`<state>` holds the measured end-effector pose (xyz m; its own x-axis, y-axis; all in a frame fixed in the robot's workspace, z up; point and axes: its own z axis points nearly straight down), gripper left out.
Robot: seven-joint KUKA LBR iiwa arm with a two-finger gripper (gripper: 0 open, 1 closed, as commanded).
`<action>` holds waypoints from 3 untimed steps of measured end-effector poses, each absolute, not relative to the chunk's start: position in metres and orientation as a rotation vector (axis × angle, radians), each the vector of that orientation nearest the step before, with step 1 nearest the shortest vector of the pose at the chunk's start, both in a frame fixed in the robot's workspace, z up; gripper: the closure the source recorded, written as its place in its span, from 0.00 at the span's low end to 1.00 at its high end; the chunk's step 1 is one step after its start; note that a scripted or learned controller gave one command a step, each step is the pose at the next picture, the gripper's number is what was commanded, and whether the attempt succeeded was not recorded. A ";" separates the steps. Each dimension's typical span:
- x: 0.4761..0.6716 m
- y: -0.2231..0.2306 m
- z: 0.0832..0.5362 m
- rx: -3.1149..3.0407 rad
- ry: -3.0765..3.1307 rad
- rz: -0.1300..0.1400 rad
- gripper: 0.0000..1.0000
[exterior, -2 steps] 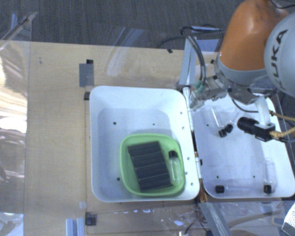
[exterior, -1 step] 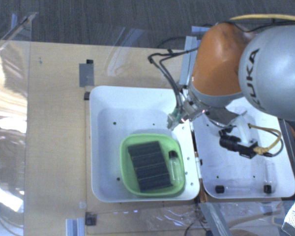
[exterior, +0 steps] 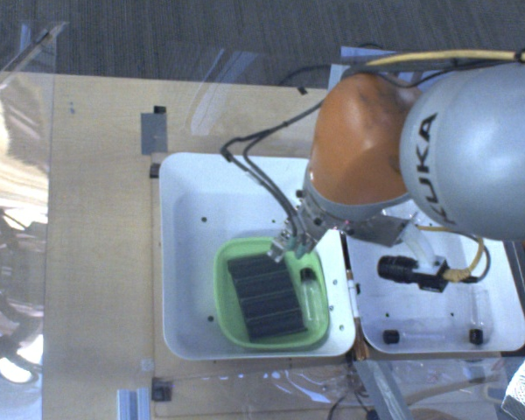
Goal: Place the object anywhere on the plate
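Object: dark grey ribbed slab (exterior: 264, 297), rectangular, with cross grooves along its length; it lies flat and slanted on the plate, filling most of its middle.
Plate: green plate (exterior: 221, 280), glossy, rounded-square with a raised rim, in the near half of the left bin.
Small item: small black thing (exterior: 308, 276) on the plate just right of the slab; too small to identify.
Gripper: gripper (exterior: 286, 241) tipped down over the plate's far rim, just beside the slab's far end; how far it is open cannot be told, and nothing shows held in it.
Arm: grey arm (exterior: 477, 147) reaches in from the right, bent over the divide between the bins, smooth and rounded, with the orange band (exterior: 359, 138) above the wrist.
Cables: dark cables (exterior: 254, 169) loop from the wrist across the left bin.
Left bin: shallow white bin (exterior: 188, 234), matte, rounded corners.
Right bin: second white bin (exterior: 499, 318) touching it on the right.
Bench: pale wood bench (exterior: 96, 234).
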<state>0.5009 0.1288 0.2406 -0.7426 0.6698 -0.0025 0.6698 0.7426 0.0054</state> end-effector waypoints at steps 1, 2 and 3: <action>0.501 0.129 0.241 1.126 2.928 0.007 0.00; 0.536 0.076 0.222 1.172 2.908 0.006 0.00; 0.554 0.007 0.228 1.130 2.922 0.006 0.00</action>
